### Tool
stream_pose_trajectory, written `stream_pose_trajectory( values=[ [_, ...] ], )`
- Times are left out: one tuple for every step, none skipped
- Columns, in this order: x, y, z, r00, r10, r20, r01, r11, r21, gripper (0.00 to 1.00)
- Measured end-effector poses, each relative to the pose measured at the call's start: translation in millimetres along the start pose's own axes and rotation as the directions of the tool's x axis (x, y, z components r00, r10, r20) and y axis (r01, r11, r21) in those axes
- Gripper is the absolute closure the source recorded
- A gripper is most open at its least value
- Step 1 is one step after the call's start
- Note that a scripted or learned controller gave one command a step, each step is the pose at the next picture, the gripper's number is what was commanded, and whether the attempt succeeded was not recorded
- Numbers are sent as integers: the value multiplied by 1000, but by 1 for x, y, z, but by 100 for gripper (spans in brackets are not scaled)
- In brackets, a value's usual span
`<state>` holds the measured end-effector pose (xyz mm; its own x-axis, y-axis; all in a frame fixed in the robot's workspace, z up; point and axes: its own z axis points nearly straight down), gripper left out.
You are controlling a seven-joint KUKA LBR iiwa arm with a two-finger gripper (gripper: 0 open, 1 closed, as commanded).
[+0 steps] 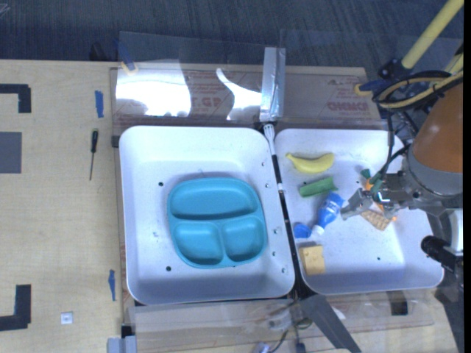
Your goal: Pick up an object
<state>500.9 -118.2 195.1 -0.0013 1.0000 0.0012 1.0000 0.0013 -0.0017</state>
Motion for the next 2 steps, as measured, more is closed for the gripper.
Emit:
stream_pose_trajectory(
  values=[
    [-43,69,93,996,-84,9,84,996,-21,0],
    [9,99,68,964,-265,3,265,964,-7,0]
  ],
)
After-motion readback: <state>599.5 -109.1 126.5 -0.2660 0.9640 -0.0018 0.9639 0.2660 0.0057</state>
